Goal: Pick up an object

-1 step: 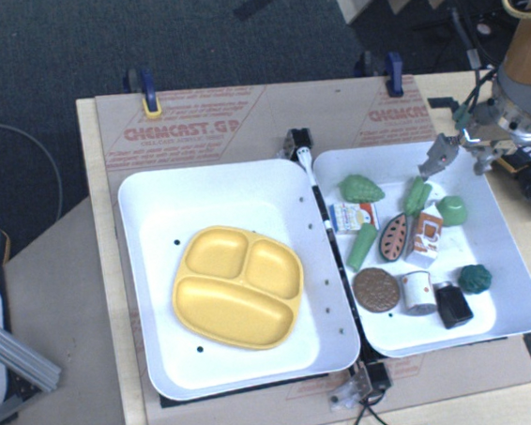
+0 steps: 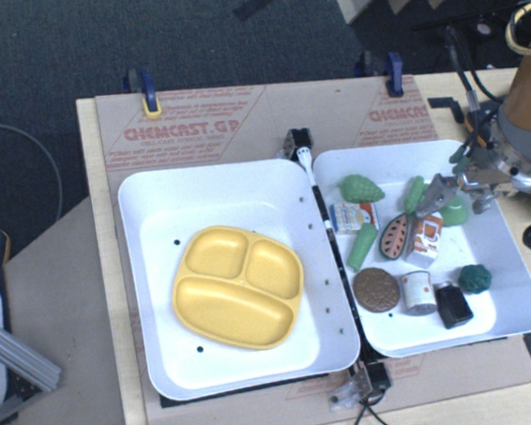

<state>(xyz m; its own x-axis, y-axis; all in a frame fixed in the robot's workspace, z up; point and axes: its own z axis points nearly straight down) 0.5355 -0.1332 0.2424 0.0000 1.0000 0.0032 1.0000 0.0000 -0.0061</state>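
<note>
My gripper [image 2: 441, 192] reaches in from the right and hangs low over the upper middle of the right bin [image 2: 512, 318]. Just beside it lie a green pod-shaped piece [image 2: 414, 192] and a light green piece [image 2: 453, 210]; I cannot tell whether it touches either. Below it lie an orange and white carton [image 2: 426, 236] and a watermelon slice [image 2: 395, 237]. Further left are a leafy green toy [image 2: 362, 188], a small packet [image 2: 350, 215] and a green cucumber [image 2: 361, 245].
Along the right bin's front sit a brown cookie [image 2: 377, 290], a small can [image 2: 417, 293], a black block [image 2: 453, 307] and a dark green lump [image 2: 474, 277]. The left bin [image 2: 149, 266] holds a yellow divided plate [image 2: 238, 285]. A black divider [image 2: 324, 219] runs between the bins.
</note>
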